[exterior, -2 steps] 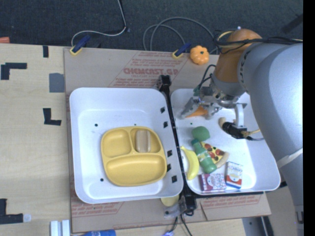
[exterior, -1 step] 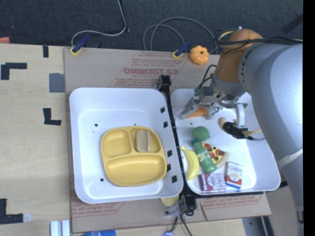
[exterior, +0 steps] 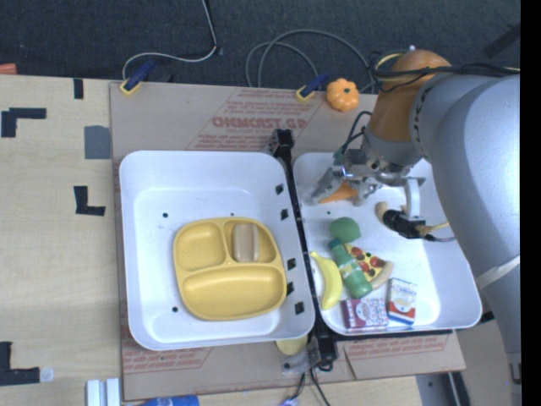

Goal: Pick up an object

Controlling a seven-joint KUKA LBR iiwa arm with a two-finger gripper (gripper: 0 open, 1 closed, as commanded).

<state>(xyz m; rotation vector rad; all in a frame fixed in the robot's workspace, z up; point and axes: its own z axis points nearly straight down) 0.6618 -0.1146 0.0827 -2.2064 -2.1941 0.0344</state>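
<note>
The gripper [exterior: 342, 186] sits low in the right bin [exterior: 448, 269] with its fingers spread around an orange object [exterior: 341, 194], while a green bottle [exterior: 347, 260] and banana [exterior: 328, 279] lie just below it.

Pale wood-grain table [exterior: 51, 252] with dark tape marks [exterior: 84, 201]; brown cardboard sheet [exterior: 245, 121] with red print laid over it, clipped at far edge by blue-and-yellow clamps [exterior: 135, 79]. Dark carpeted floor [exterior: 101, 15] beyond, crossed by grey cables [exterior: 279, 45]. Even, diffuse overhead lighting.
</note>
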